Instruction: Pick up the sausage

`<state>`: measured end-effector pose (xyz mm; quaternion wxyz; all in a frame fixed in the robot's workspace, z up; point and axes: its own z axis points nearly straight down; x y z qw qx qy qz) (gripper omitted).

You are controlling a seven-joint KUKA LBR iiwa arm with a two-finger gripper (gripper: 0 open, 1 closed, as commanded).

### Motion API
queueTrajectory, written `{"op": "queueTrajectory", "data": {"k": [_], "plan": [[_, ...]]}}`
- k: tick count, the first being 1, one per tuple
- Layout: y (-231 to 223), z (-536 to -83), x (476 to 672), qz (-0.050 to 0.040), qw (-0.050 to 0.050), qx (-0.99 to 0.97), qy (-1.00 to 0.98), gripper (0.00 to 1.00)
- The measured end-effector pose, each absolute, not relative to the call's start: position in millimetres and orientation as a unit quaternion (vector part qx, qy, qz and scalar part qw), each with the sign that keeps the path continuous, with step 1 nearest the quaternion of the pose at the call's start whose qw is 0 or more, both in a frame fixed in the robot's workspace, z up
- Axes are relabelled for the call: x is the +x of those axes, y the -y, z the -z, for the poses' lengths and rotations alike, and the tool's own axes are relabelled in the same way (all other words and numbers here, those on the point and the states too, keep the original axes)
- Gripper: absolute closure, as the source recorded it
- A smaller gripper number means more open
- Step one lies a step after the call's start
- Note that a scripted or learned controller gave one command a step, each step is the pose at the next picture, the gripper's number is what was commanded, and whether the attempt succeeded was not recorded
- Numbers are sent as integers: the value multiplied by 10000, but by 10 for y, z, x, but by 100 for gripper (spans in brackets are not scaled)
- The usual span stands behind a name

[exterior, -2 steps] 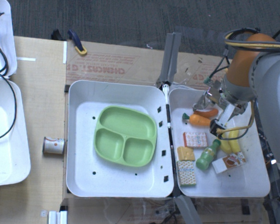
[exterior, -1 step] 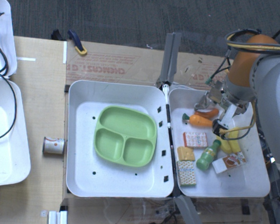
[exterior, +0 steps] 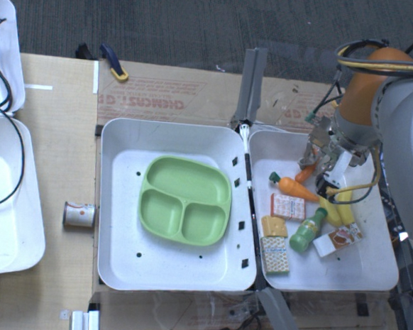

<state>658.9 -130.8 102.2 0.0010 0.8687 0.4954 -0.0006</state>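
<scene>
The gripper (exterior: 319, 164) hangs low near the right bin's (exterior: 368, 280) far wall; whether its fingers are parted I cannot tell. The sausage (exterior: 305, 174) lies just beneath, beside the carrot (exterior: 298, 189). The left bin (exterior: 117, 211) has open floor around a green plate (exterior: 186, 200).

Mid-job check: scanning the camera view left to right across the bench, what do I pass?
Small can on the bench → left bin with the green divided plate → yellow patterned box → green bottle → gripper above the right bin.
</scene>
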Motion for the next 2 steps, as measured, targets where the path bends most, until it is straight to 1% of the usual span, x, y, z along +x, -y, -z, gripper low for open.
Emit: {"op": "queueTrajectory", "data": {"k": [1, 2], "plan": [[201, -2141, 6544, 5, -1, 8418, -5398, 100], [193, -2101, 6586, 13, 2, 8402, -5422, 100]]}}
